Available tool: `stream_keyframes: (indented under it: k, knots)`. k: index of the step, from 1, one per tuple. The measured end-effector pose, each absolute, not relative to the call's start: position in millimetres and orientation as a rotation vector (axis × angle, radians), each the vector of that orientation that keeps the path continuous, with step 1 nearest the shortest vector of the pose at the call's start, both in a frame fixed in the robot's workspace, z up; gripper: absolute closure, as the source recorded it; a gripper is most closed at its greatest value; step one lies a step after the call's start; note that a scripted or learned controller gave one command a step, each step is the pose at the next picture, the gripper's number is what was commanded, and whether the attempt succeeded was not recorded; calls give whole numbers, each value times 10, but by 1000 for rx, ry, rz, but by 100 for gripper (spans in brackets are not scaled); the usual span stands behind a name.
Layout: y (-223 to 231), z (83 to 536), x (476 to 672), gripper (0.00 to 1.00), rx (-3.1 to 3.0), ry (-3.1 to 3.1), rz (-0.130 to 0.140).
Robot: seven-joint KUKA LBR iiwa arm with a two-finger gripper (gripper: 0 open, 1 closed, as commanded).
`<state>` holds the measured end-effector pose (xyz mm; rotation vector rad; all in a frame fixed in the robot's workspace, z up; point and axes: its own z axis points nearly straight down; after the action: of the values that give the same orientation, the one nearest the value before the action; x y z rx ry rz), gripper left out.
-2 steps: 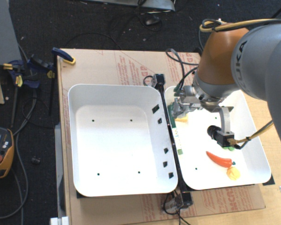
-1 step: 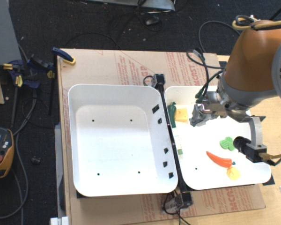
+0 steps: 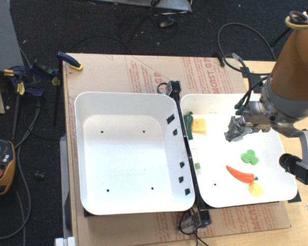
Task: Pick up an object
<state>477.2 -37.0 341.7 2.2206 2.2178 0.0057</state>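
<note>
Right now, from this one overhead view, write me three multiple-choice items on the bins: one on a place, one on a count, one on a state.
1. Where does the yellow block lie?
A. In the right bin, near its left wall
B. In the left bin
C. On the cardboard outside both bins

2. How many small objects lie in the right bin?
A. One
B. Four
C. Eight

3. What is the tool doing?
A. Resting in the left bin
B. Hanging over the right bin with nothing seen between its tips
C. Lifting the orange carrot clear of the bin

Key: 1 A, the block sits by the divider on the right bin's side. 2 B, the yellow block, the green piece, the orange carrot and the small yellow piece. 3 B, the tool is above the right bin's floor and the carrot lies on it.
</note>
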Motion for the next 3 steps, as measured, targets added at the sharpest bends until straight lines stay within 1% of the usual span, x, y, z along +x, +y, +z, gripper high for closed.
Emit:
stream_keyframes:
  k: [1,2,3]
  knots:
    - [-75,1865,5276,100,2226,2229,-15]
    - [-316,2412,4953,100,2221,2218,4]
    - [-431,3422,4779,100,2218,2217,10]
